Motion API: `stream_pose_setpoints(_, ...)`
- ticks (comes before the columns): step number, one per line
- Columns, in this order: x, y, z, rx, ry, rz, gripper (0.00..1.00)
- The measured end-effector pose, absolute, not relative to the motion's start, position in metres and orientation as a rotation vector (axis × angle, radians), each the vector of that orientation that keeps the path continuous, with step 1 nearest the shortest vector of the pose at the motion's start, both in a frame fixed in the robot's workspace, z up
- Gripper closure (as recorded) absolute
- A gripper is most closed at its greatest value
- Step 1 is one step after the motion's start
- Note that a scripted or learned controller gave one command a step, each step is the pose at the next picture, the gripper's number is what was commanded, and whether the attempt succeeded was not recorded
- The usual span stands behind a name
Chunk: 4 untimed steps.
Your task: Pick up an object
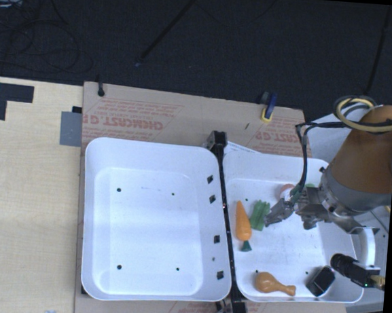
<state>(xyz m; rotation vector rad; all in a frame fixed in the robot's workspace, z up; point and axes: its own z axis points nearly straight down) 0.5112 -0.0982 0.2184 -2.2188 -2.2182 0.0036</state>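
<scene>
- Now the gripper (277, 213) hangs low over the right bin (289, 257), in its upper half, and it points towards the divider between the two bins.
- Whether it is clenched or released I cannot tell; the tip is too small and too dark.
- Just in front of the tip lies a green object (259, 214), very near or maybe touching it.
- Beyond the green object, farther from the gripper, lies an orange toy carrot (243, 221).
- Well below the gripper, near the front wall, lies a tan gourd-shaped toy (273, 284).
- Close above the gripper shows a small pinkish thing (286, 190), partly hidden.
- On the far side of the divider from the gripper is the left bin (148, 230).
</scene>
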Motion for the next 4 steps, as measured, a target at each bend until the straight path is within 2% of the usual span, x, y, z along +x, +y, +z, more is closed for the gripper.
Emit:
stream_pose_setpoints(1, 0.511, -0.098, 0.228, -2.219, -2.216, 0.005, 1.00)
stream_pose_setpoints(2, 0.564, -0.089, 0.190, -2.218, -2.223, 0.003, 1.00)
stream_pose_setpoints(3, 0.625, -0.014, 0.225, -2.213, -2.232, -0.008, 1.00)
stream_pose_setpoints(4, 0.630, 0.064, 0.184, -2.209, -2.224, 0.005, 1.00)
